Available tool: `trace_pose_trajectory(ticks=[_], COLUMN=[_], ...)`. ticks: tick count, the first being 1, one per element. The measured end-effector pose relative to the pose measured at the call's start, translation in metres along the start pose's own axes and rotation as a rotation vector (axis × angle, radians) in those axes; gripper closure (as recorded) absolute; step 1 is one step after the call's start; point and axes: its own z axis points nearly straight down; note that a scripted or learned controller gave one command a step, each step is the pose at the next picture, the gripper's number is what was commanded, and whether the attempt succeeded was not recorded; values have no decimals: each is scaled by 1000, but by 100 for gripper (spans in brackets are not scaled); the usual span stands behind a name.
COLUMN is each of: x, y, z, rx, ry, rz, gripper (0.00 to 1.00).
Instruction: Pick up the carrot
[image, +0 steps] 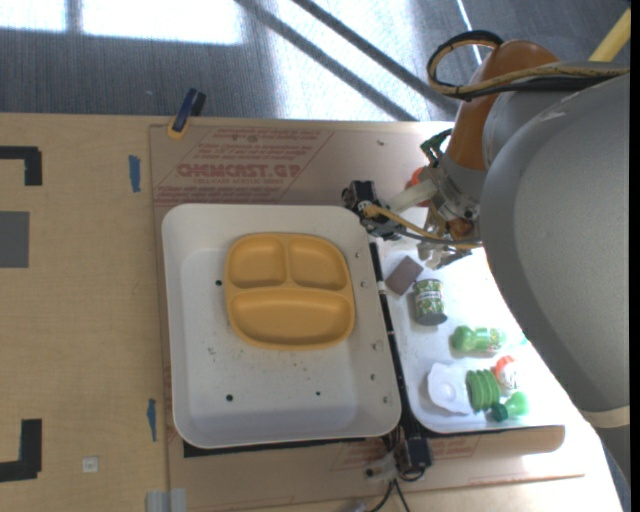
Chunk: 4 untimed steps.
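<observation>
Left bin (190, 400): tray (290, 290) inside.
Right bin (470, 422): can (429, 300), toys (485, 388) inside.
Arm (560, 200): over right bin.

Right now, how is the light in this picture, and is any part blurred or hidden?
Camera view: sunlight falls in bright bands on the floor at the top; the left bin and yellow plate are evenly lit and sharp; the big grey arm is close, soft, and hides part of the right bin.

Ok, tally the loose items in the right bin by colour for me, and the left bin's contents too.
Right bin:
Green: 4, a labelled green can, a light green piece, a ridged green piece, a small green piece
White: 1, a white lump
Grey: 1, a grey block
Left bin:
Yellow: 1, a divided yellow plastic plate
Total: 7
</observation>
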Motion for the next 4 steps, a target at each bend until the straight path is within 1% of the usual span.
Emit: trace_pose_trajectory(ticks=[1, 2, 3, 4], x=[-36, -108, -151, -171], y=[-61, -64, -12, 45], z=[0, -67, -57, -53], rx=[2, 2, 3, 0], ry=[-1, -2, -3, 0], rz=[134, 137, 136, 138], gripper=[100, 100, 100, 100])
